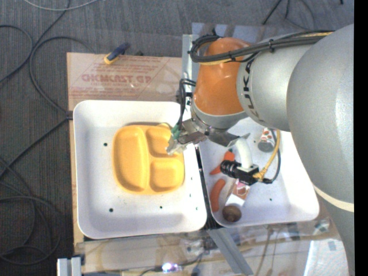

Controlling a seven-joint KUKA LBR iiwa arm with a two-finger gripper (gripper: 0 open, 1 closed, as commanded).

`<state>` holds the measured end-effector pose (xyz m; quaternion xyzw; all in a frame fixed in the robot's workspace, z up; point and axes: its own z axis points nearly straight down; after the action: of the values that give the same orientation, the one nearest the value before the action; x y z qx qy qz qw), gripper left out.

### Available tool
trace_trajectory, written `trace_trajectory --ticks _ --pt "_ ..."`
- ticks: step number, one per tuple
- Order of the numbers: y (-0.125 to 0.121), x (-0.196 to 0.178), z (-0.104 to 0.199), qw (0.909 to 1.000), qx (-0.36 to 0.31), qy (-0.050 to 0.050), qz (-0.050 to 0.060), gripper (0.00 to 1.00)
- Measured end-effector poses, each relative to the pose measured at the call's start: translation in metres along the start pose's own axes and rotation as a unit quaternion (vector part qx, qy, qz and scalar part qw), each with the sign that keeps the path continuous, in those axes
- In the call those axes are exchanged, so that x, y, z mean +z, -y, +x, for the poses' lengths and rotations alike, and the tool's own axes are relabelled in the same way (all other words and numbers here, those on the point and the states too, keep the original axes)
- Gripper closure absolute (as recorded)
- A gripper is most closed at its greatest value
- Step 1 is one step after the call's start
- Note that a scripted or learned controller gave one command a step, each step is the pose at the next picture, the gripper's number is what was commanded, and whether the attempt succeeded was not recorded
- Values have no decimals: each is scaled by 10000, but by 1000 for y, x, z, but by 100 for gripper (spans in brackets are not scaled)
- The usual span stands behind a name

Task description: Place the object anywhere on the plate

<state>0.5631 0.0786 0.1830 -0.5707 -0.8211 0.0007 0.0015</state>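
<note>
Closest to the lens, the grey arm (pixel 322 96) fills the 3 o'clock side, its orange band (pixel 221 85) bulging over the gap between the two bins.

At the far left, a cardboard sheet (pixel 126 79) lies under the left bin (pixel 86 211) and juts out at 12 o'clock. A small blue-and-yellow thing (pixel 117 52) rests on the sheet's 11 o'clock corner.

Inside the left bin sits the yellow divided plate (pixel 141 158), flat, with one large compartment at 9 o'clock and two small ones at 3 o'clock. The hand (pixel 175 144) hangs over the plate's 3 o'clock rim, about where the two small compartments meet. Whether it is wide or narrow I cannot tell. A greenish bit (pixel 173 132) shows at the hand's tip, perhaps the object, but the view is too blurred to be sure.

The right bin (pixel 287 206) holds several things:
- a long orange-red piece (pixel 217 193) at 8 o'clock
- a brown round thing (pixel 232 213) just beside it at 6 o'clock
- a red-and-white packet (pixel 239 192) touching or nearly touching the brown one
- a white bottle-like shape (pixel 244 149) nearer the centre
- a silvery can (pixel 265 140) at 12 o'clock
</note>
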Motion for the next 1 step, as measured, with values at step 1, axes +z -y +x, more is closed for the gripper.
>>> trace_trajectory --ticks 1 --pt "0 0 0 10000 3 2 0 0"
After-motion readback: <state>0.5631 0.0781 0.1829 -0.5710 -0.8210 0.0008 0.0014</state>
